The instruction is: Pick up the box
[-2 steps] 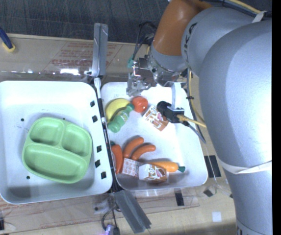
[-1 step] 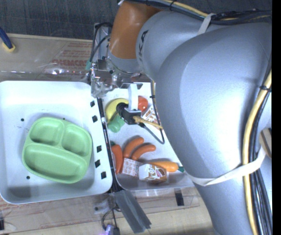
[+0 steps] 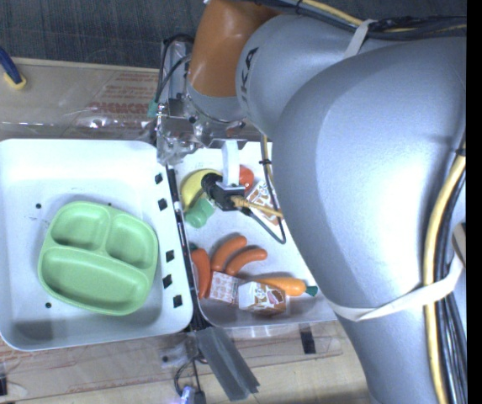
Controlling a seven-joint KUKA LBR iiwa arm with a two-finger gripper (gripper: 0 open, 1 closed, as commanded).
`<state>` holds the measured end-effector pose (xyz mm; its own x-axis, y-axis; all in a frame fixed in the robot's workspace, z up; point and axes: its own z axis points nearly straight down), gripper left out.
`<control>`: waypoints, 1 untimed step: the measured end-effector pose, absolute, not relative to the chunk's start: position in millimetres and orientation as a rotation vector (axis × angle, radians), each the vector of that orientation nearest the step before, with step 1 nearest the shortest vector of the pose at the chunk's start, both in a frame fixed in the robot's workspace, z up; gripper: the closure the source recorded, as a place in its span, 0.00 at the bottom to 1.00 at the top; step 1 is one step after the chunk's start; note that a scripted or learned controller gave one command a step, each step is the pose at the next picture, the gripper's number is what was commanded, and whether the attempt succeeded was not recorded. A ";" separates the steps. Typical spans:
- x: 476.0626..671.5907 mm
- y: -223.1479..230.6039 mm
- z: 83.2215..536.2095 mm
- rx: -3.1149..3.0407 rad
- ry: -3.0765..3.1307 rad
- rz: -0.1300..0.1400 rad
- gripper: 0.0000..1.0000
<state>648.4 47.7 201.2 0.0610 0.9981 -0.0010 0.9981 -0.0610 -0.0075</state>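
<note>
A small printed carton, the box (image 3: 256, 295), lies on its side near the front edge of the right bin (image 3: 224, 320), beside an orange carrot (image 3: 289, 284). My gripper (image 3: 172, 145) hangs below the orange-banded wrist at the far end of the divider between the two bins. It is well behind the box and apart from it. The big grey arm covers the right part of that bin.
The left bin (image 3: 13, 167) holds a green divided plate (image 3: 97, 255). In the right bin lie a yellow fruit (image 3: 193, 183), a green piece (image 3: 198, 213), orange sausages (image 3: 234, 255), a red item (image 3: 246, 177) and another printed packet (image 3: 262, 197) half under the arm.
</note>
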 end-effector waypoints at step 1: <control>585.4 11.3 190.9 -2.223 -2.215 0.006 1.00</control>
